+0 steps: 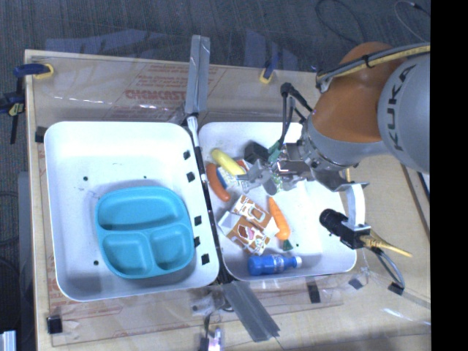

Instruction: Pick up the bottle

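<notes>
Reaching in from the right, a grey arm (380,108) with an orange band is hanging over the right of two white bins on the surface (110,86). The left bin (66,159) is holding a blue divided tray (144,232). The right bin (322,258) is holding a carton (248,223), a banana (228,163), two orange pieces and a blue bottle (272,263). The bottle is lying on its side along the near wall, not yet picked up. The claw (272,172) is hovering toward the bin's far side, well apart from the bottle, with the carton between them. I cannot tell how wide the claw is standing. By my judgement, the whole pick is remaining.
</notes>
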`<state>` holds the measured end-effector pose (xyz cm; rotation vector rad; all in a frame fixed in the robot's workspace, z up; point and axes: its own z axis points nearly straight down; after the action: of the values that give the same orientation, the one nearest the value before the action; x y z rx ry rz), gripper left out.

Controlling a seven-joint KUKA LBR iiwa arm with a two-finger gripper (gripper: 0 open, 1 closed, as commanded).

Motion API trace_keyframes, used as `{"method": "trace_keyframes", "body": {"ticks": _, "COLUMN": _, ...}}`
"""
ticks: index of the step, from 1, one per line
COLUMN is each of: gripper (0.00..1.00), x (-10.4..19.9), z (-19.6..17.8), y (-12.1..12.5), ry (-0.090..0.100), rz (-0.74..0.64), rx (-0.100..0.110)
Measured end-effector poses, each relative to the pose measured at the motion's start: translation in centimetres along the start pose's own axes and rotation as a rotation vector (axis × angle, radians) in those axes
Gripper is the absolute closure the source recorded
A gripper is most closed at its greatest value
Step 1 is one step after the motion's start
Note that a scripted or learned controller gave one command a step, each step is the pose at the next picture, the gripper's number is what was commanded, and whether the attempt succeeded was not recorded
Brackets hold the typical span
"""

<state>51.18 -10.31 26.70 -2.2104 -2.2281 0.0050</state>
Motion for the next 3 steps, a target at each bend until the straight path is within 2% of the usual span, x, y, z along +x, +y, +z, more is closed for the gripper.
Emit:
{"method": "trace_keyframes", "body": {"ticks": 1, "gripper": 0.0, "x": 5.4, "z": 5.6, "y": -1.2, "ry": 0.0, "rz": 0.235, "rx": 0.001}}
{"method": "trace_keyframes", "body": {"ticks": 2, "gripper": 0.0, "x": 12.2, "z": 7.6, "y": -3.4, "ry": 0.001, "rz": 0.428, "rx": 0.001}}
{"method": "trace_keyframes", "body": {"ticks": 3, "gripper": 0.0, "x": 15.0, "z": 7.7, "y": 0.3, "ry": 0.0, "rz": 0.771, "rx": 0.002}}
